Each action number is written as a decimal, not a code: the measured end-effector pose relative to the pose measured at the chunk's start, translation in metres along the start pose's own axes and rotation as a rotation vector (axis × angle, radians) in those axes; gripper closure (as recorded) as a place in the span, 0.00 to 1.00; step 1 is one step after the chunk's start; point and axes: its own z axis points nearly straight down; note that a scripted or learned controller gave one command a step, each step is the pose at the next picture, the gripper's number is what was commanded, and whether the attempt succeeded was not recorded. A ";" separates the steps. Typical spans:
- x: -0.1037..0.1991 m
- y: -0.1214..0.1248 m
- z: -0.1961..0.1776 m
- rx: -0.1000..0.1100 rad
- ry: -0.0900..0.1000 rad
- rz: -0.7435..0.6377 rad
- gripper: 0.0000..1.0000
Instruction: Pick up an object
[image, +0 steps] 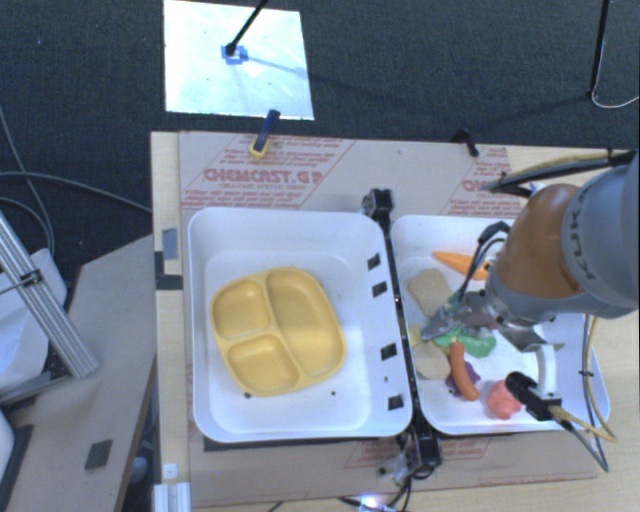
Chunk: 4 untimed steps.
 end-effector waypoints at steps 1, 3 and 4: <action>-0.003 -0.046 -0.001 -0.002 0.000 0.000 0.00; 0.069 -0.034 -0.103 -0.001 0.006 -0.012 1.00; 0.064 -0.036 -0.098 0.007 0.003 -0.002 0.00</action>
